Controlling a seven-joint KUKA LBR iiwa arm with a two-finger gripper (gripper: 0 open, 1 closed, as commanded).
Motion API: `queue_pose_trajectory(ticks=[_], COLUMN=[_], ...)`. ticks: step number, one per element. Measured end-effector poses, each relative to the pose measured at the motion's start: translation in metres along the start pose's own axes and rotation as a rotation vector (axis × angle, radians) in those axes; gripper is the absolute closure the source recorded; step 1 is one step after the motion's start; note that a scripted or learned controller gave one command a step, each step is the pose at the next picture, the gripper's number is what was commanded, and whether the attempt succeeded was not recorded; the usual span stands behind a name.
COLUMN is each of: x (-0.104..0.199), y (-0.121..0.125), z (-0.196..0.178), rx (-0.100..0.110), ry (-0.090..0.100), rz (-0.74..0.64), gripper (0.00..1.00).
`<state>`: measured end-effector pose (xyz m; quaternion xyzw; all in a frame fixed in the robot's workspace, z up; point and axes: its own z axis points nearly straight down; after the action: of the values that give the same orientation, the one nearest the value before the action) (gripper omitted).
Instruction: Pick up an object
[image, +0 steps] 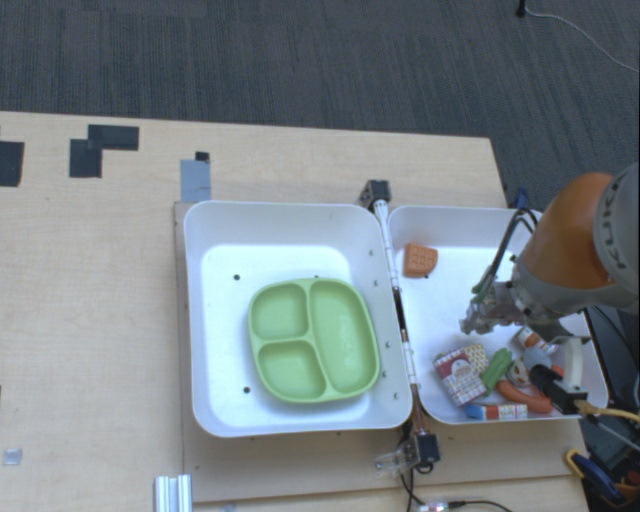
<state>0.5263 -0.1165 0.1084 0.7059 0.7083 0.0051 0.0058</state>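
In the right bin (440, 300) my gripper (487, 318) hangs low, just above and left of a heap of small objects in the near right corner. The heap holds a red-and-white patterned box (461, 373), a green piece (496, 367), an orange-red piece (522, 393) and a small blue-and-red item (492, 410). An orange waffle-like block (420, 260) lies alone at the far left of the same bin. The grey arm with its orange band (570, 235) reaches in from the right and hides part of the bin's right side.
The left bin (215, 300) holds a light green three-compartment plate (314, 340). A metal clamp (376, 192) sits at the far end of the ridge between the bins. Cables and a connector (420, 450) lie at the near edge.
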Motion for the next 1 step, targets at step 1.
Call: queue_pose_trajectory(ticks=[1], x=[0.0], y=[-0.0001], z=[0.0], rx=[0.0], ry=[0.0], rz=[0.0], gripper=[0.0])
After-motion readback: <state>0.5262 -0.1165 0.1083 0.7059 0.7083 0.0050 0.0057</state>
